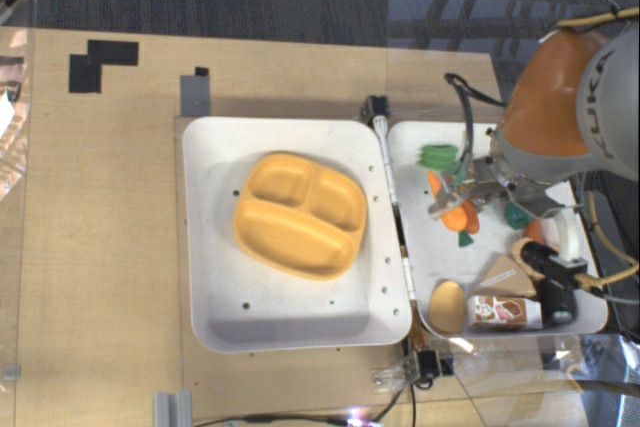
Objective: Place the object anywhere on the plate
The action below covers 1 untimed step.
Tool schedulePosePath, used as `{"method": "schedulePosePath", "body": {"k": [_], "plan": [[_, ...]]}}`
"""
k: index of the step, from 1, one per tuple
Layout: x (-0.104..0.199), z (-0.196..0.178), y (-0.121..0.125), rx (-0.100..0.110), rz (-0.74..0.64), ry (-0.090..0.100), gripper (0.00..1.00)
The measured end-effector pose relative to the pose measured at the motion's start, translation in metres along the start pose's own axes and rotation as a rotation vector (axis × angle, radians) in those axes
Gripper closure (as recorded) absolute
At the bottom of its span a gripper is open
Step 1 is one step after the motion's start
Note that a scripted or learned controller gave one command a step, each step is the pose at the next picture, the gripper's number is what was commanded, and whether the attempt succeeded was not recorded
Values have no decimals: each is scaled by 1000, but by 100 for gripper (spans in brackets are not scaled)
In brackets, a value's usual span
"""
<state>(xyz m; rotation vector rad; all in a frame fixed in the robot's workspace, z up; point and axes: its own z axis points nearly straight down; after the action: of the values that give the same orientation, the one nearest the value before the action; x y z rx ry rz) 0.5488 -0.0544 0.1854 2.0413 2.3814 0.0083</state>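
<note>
1. Task object: an orange carrot-shaped toy [461, 218] lies in the right bin [425, 260], near the bin's centre.
2. My jaws [452, 202] sit directly over the toy; whether they are apart, together or clamped on it I cannot tell.
3. A green piece [437, 155] lies at 11 o'clock from the toy.
4. A brown-labelled bottle [510, 312] and a tan spoon [447, 305] lie toward 6 o'clock.
5. The yellow sectioned plate [300, 213] rests in the left bin [205, 245], at 9 o'clock.
6. Both bins stand on the desk [90, 235].
</note>
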Motion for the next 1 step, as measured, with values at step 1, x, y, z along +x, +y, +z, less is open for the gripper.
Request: {"method": "schedulePosePath", "body": {"k": [1], "plan": [[51, -4, 39, 1, -18, 1, 100]]}}
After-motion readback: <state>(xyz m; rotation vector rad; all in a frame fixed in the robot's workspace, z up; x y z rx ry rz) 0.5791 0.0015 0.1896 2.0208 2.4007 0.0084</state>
